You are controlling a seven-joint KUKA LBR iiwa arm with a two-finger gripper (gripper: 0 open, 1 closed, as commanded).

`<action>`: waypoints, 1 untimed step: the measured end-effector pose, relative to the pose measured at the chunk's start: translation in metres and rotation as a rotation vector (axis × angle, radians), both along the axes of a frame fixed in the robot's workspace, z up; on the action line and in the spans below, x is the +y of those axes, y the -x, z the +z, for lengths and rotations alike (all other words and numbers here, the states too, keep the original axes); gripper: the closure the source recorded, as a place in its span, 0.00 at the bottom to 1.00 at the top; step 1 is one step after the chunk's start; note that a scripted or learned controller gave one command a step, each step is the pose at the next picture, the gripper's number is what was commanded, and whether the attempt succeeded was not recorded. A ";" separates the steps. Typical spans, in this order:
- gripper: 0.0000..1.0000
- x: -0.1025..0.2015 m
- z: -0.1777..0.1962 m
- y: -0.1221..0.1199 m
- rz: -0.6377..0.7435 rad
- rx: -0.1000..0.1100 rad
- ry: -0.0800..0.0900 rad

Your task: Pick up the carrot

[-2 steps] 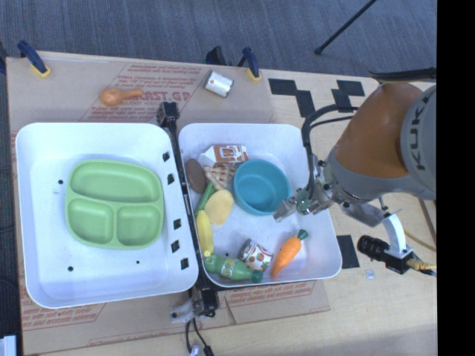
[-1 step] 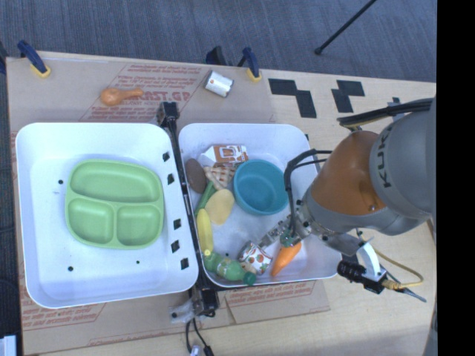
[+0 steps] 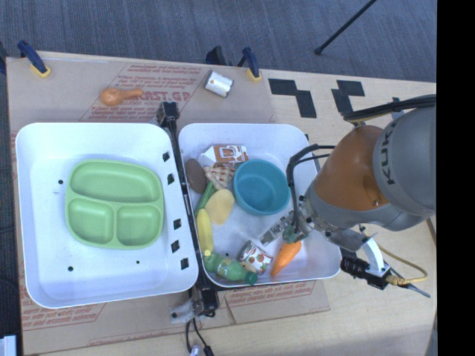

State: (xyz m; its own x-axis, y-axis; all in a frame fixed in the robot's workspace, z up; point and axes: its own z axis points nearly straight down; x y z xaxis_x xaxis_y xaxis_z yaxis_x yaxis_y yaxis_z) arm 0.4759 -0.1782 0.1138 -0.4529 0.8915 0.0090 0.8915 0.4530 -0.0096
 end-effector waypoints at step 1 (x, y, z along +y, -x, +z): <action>0.00 -0.001 0.000 0.000 0.000 -0.001 0.002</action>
